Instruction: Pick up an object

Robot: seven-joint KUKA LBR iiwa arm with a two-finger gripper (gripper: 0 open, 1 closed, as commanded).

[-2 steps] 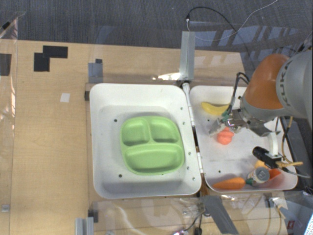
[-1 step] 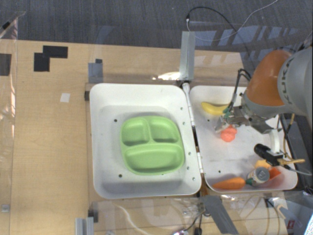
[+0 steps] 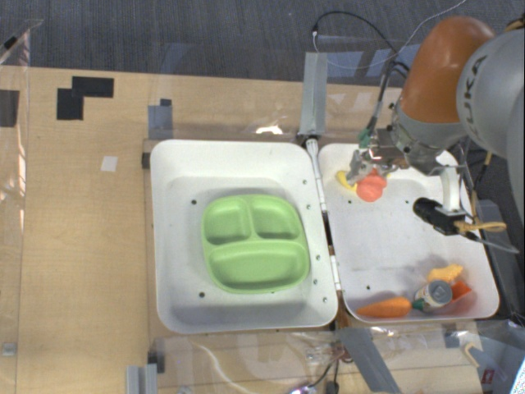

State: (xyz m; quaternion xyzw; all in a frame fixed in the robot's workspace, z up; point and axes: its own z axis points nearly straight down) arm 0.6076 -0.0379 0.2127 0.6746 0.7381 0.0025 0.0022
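The red ball [image 3: 372, 187] sits just below the fingers [image 3: 362, 166], seemingly touching; their opening and hold cannot be told.

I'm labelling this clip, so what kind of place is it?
Probably a robotics lab bench: an arm reaches over two bins, one holding a green tray, the other toy food like a carrot.
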